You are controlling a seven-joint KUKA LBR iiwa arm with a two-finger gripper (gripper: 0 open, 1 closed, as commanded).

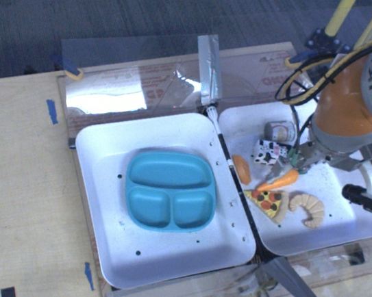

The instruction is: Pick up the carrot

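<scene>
Lying in the right white bin (364,225), the carrot (279,181) rests beside pizza (268,202).

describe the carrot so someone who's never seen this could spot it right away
Look in the right white bin, near its middle by the gripper. The carrot is the slim bright-orange stick lying just above the pizza slice and the tan croissant.

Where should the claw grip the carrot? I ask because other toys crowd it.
Grip the carrot across its thick mid-body, coming straight down from above. It lies flat and slanted, with the pizza slice close below its narrow left end, so the right half looks freer.
</scene>
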